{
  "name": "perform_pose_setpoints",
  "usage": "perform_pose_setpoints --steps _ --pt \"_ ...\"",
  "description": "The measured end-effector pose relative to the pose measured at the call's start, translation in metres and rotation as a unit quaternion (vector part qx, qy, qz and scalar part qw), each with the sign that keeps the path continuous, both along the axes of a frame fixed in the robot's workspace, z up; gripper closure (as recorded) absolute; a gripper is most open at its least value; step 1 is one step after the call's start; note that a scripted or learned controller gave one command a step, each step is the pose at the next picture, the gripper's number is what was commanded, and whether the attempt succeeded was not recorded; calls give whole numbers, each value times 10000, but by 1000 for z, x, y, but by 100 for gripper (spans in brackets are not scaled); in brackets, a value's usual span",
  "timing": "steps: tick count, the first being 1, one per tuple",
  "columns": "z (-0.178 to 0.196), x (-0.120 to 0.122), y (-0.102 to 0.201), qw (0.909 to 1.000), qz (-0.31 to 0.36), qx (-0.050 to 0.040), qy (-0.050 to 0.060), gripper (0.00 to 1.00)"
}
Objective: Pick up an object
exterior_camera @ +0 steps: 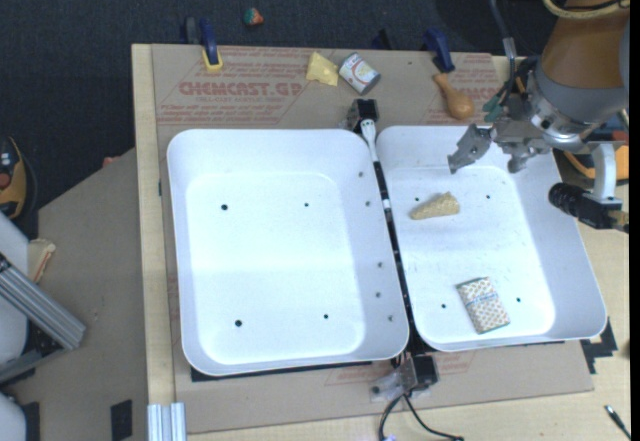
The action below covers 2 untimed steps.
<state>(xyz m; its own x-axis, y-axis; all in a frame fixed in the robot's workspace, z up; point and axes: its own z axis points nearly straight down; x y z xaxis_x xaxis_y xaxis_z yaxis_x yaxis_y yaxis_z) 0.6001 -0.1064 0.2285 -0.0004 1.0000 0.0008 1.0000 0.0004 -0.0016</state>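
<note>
The gripper [492,149] hangs over the far end of the right bin [560,259], its two fingers [466,151] spread apart with nothing between them. The nearest candidate is the tan wedge [436,206], lying flat on the bin floor just toward the near side and left of the fingers; a small patterned packet [482,304] lies farther toward the near rim, well apart from the wedge. The main risk, as I judge it, is the wedge's shape: it tapers to a thin end and sits low, so fingers closing across the slanted faces may squeeze it out sideways rather than trap it. A descent that is off to the right would close on bare plastic. The packet is flat too, and the fingers could slide over its top without getting under an edge. The wedge also lies near the seam with the left bin [270,249], so a nudge could push it against the bin wall there. Other items lie on the tabletop [160,79] beyond the bins: a yellow piece [322,69], a small box [359,73] and an orange-brown piece [453,96].
</note>
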Motion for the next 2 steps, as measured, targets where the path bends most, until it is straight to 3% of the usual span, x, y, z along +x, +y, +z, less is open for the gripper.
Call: perform_pose_setpoints --steps 1,2 --pt "128 28 81 9999 51 2 -101 0" --pt "129 26 75 10000 8 -11 -33 100"
